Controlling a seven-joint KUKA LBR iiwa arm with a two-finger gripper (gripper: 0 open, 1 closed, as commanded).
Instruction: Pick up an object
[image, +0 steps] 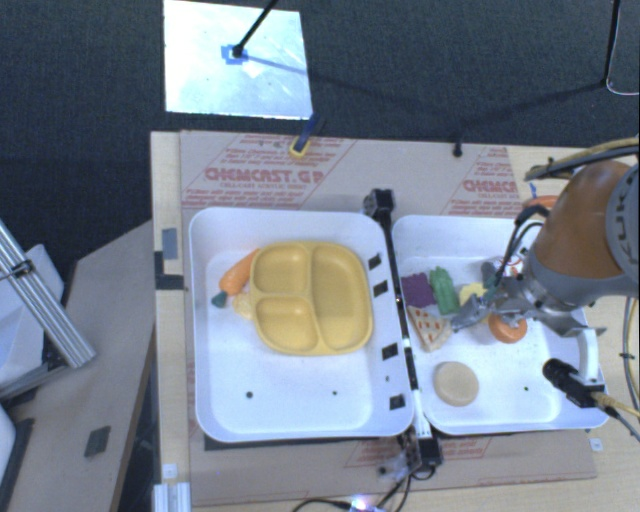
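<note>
We see a pale worktop covered by a printed cardboard sheet; directly on it sit two shallow white bins, touching side by side, the left bin and the right bin; a small yellow-tipped object lies at the sheet's far edge.

Even, fairly bright overhead light is falling across the bench, and the 2 white bins are glowing close to washed out. A shiny square sheet beyond the bench's far edge is throwing back pale glare. Shadows are staying soft and short, showing faintly under the yellow tray. The dark floor around is reading grainy. The picture is looking slightly soft, with fine detail smearing on small items.
</note>
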